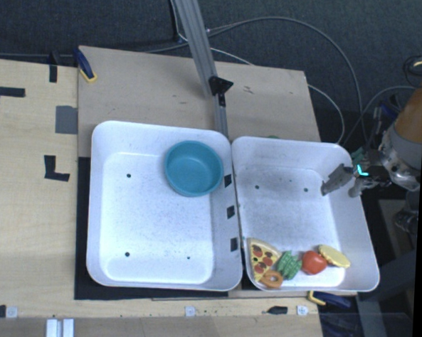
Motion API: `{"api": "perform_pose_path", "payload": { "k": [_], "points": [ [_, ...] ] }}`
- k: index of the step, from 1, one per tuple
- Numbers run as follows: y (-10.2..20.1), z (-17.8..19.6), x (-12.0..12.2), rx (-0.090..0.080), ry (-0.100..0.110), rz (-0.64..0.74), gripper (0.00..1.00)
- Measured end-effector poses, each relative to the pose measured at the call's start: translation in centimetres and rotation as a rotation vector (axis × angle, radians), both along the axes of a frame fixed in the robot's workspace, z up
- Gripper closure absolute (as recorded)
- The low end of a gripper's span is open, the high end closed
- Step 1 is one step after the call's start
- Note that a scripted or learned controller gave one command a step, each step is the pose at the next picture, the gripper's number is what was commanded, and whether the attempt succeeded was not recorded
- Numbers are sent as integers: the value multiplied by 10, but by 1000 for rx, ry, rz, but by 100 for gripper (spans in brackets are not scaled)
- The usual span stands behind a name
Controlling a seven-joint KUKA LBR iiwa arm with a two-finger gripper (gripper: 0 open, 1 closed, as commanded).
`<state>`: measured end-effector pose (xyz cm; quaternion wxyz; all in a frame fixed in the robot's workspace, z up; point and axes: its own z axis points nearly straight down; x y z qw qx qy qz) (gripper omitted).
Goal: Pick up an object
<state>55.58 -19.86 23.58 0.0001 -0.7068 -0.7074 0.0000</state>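
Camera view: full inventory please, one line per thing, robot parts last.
white bins: 2, white, side by side on the bench
bowl: 1, blue, top of left bin
pizza slice toy: 1, yellow and red, right bin near edge
green toy: 1, green, beside the pizza slice
tomato toy: 1, red, right of the green toy
yellow toy: 1, yellow, against the tomato
arm: 1, grey with orange band, right edge
tool: 1, dark grey, over right bin's upper right rim

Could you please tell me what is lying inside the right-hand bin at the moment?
Along the right bin's near edge: a pizza slice, a green piece, a tomato, a yellow piece. Anything beneath them is hidden.
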Motion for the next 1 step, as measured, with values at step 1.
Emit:
{"api": "perform_pose_path", "payload": {
  "k": [1],
  "points": [
    [0,0,0,0,0,0,0]
  ]
}}
